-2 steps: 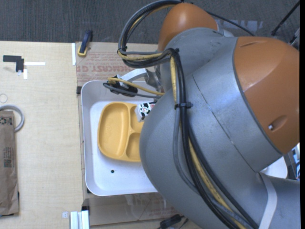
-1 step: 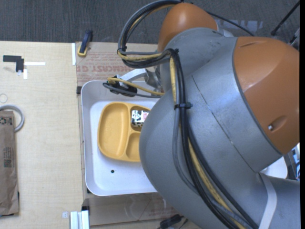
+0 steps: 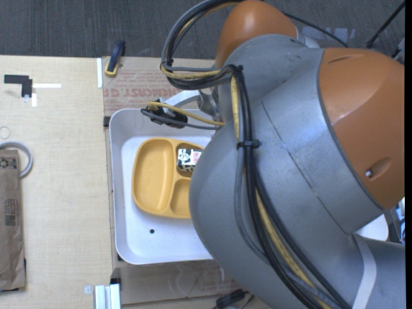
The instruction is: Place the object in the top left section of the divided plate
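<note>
A yellow divided plate (image 3: 153,177) lies in the white bin (image 3: 132,240), with its right part hidden under the arm. A small black-and-white object (image 3: 186,158) sits in the plate's upper compartment, just right of the curved divider and at the edge of the arm's shadow. The big left compartment of the plate holds nothing. The grey arm (image 3: 290,172) with its orange band hangs over the bin from the right and covers everything beyond the plate's middle.
A black cable plug (image 3: 162,113) sticks out over the bin's top rim. Left of the bin is a wooden board (image 3: 58,140) with a brown paper bag (image 3: 9,217). A blue-and-yellow tool (image 3: 115,57) lies on cardboard (image 3: 145,85) behind the bin.
</note>
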Controlling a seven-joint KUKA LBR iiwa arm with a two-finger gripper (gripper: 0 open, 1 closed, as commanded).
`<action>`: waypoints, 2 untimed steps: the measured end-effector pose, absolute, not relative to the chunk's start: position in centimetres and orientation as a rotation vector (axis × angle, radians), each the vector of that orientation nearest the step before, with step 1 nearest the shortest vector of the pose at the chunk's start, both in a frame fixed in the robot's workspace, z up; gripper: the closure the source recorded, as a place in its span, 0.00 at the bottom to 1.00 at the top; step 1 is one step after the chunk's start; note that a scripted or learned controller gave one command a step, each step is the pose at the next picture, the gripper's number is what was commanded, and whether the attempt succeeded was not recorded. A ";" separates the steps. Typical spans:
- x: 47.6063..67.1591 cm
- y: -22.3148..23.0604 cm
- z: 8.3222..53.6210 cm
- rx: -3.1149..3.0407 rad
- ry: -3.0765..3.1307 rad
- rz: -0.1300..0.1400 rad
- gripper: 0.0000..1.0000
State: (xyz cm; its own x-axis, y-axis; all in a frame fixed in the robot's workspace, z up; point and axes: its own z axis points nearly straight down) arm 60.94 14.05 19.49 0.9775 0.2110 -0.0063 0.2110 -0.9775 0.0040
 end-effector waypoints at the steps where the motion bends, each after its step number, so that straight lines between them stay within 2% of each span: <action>1: 58.3 13.5 20.4 3.125 0.309 -0.006 1.00; 2: 59.0 19.4 11.2 3.118 0.376 -0.002 1.00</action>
